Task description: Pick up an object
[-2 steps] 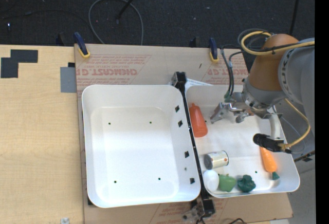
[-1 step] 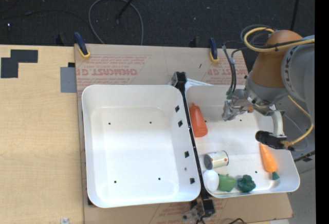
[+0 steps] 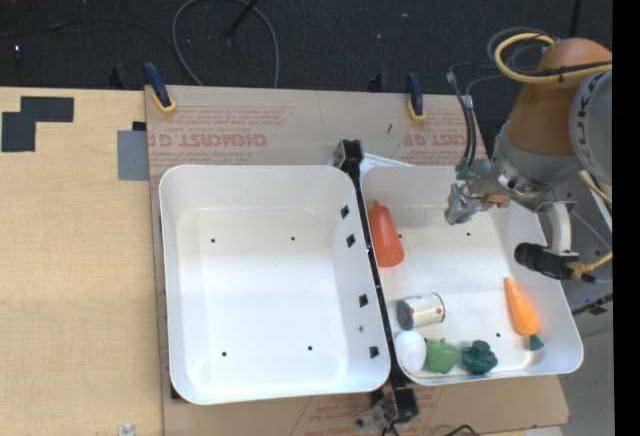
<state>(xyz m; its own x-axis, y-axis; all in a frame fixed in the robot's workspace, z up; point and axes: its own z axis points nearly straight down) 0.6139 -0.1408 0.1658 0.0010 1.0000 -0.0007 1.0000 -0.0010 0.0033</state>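
Hidden or unclear: the gripper (image 3: 462,204) is small and blurred at the right bin's upper edge; its aperture cannot be determined, and nothing can be made out in its grasp.
Cut off: the arm (image 3: 560,114) leaves the frame at the right edge.
Bench: light wood at frame left, with a cardboard sheet (image 3: 250,129) clamped beneath both bins.
Background: dark floor with loose cables across the frame top.
Left bin (image 3: 190,214): centre-left of frame, white.
Right bin (image 3: 470,264): touching the left bin along a shared black divider.
Orange bottle (image 3: 385,236): right bin, against the divider, upper left part.
Metal can (image 3: 423,310): on its side, lower left part of the right bin.
White ball (image 3: 410,345), green block (image 3: 441,356), dark green toy (image 3: 479,357): in a row along the lower wall.
Toy carrot (image 3: 521,308): near the right wall.
Arm pose: wrist bent down-left over the right bin's upper right corner.
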